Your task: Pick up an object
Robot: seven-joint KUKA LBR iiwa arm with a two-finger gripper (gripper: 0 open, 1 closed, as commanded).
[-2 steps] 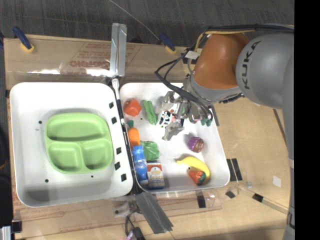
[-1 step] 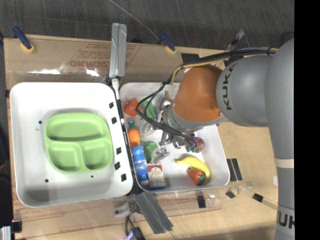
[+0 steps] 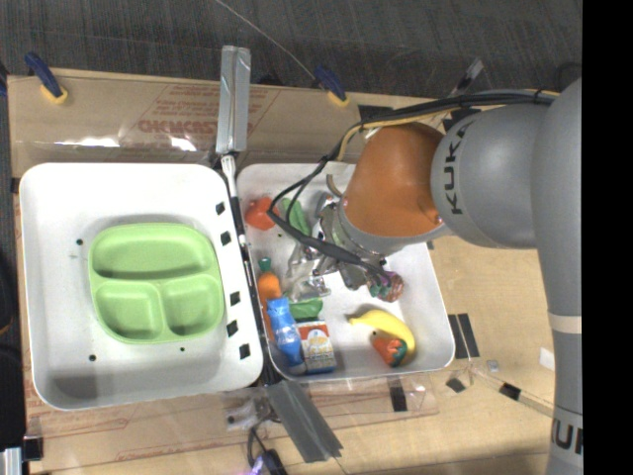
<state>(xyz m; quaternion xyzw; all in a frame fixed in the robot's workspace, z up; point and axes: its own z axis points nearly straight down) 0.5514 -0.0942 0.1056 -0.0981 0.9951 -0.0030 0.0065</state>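
The grey arm with its orange band [image 3: 396, 181] reaches down into the right bin [image 3: 435, 315]. Its gripper [image 3: 309, 273] hangs low over the bin's middle, among the objects. Whether its fingers hold anything is hidden by the wrist and cables. Around it lie an orange carrot-like piece [image 3: 268, 286], a blue bottle [image 3: 284, 331], a small red and white box [image 3: 316, 344], a green flat piece [image 3: 307, 308], a banana [image 3: 379, 321], a red and green pepper-like toy [image 3: 393, 347] and a dark reddish can [image 3: 386, 285]. An orange-red item [image 3: 259, 214] lies at the bin's far left corner.
The left bin [image 3: 49, 265] holds a green divided plate [image 3: 155, 280]. A metal bar [image 3: 233, 97] stands at the back between the bins. Black clips line the divider [image 3: 237, 285]. Brown cardboard [image 3: 495, 295] lies under the bins.
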